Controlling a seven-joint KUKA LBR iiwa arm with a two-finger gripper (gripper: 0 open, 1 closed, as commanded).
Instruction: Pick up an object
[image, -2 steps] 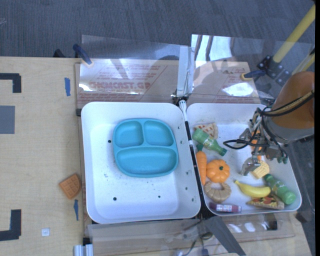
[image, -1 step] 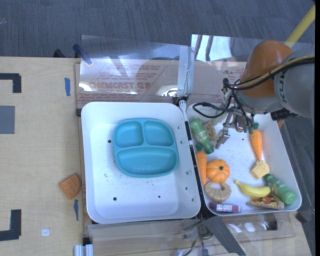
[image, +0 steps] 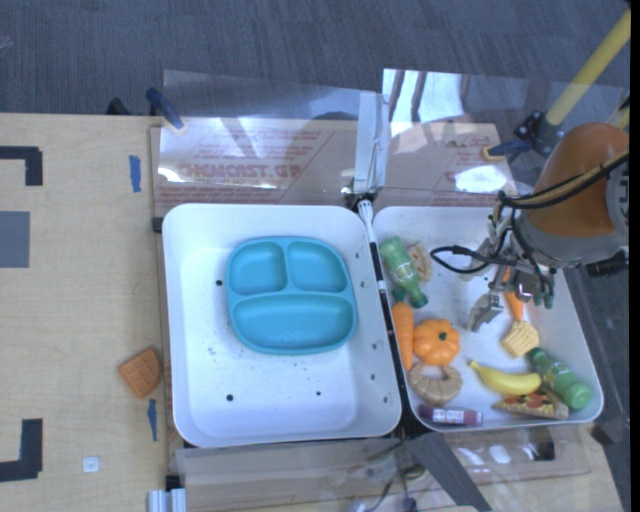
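1. Arm in from the right, orange band above the wrist, gripper (image: 487, 312) low over the middle of the right bin (image: 580, 330), tips over bare white floor.
2. Jaws: two grey fingers (image: 478, 318) splayed a little apart, nothing seen between them — parted and empty, as far as can be judged at this slant.
3. No single target named by the task; nearest candidates all in the right bin. Cracker (image: 519, 339) just beside the tips, toward the right and slightly nearer the front edge. Small carrot-like piece (image: 514, 303) just right of the gripper, partly hidden by cables.
4. Pumpkin (image: 436, 341) near on the left, a little toward the front. Banana (image: 505, 379) below the tips, toward the front edge, long axis running roughly left–right with a slight tilt.
5. Farther off: green bottle (image: 402, 270) against the left wall, long axis slanted; orange carrot (image: 402, 333) just beside the pumpkin; second green bottle (image: 560, 377) and pizza slice (image: 532, 405) in the front right corner; bagel (image: 438, 383) and a small tube (image: 455, 415) at the front.
6. Left bin (image: 200, 400) with a blue divided plate (image: 290, 295); waffle piece (image: 141, 371) out on the bench, well apart.
7. Likely judgement: grasp not yet made; shortest move a small shift right and forward to the cracker — flat, so hard to pinch. Banana probably easier, jaws set across its long axis.
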